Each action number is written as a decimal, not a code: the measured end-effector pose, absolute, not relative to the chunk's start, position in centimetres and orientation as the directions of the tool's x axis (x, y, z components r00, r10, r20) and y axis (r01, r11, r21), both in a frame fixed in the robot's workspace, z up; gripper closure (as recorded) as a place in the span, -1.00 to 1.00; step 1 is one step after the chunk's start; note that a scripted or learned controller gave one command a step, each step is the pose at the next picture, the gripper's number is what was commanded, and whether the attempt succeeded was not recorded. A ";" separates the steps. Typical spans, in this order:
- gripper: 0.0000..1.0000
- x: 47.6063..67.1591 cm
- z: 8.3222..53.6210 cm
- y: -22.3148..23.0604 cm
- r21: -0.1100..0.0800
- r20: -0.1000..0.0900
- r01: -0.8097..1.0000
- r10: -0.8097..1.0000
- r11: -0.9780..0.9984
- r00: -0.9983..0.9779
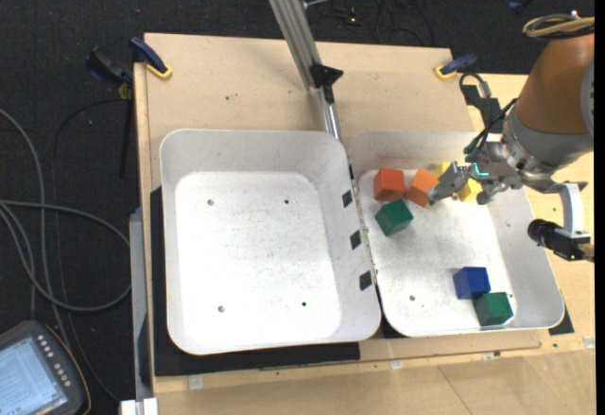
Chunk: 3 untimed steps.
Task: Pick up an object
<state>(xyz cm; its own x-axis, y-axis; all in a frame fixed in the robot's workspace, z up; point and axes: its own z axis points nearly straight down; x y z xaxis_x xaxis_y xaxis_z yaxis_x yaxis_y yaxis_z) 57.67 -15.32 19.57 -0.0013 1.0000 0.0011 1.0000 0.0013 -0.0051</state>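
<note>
We see the hand (452, 184) low in the right bin (529, 252) beside an orange block (423, 186), its grip impossible to tell.

Grey arm with an orange band enters from three o'clock, wrist angled toward nine o'clock, its gripper (454, 184) low near frame centre-right.

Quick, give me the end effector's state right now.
End effector: low in the right bin, next to the orange block; whether it is open, closed or holding anything cannot be told.
</note>
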 end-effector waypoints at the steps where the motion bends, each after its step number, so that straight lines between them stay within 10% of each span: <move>1: -1.00 57.7 19.8 -15.3 -0.001 0.000 1.000 1.000 0.000 0.000; 3: -1.00 58.9 11.8 -15.1 0.012 -0.005 1.000 1.000 0.000 0.000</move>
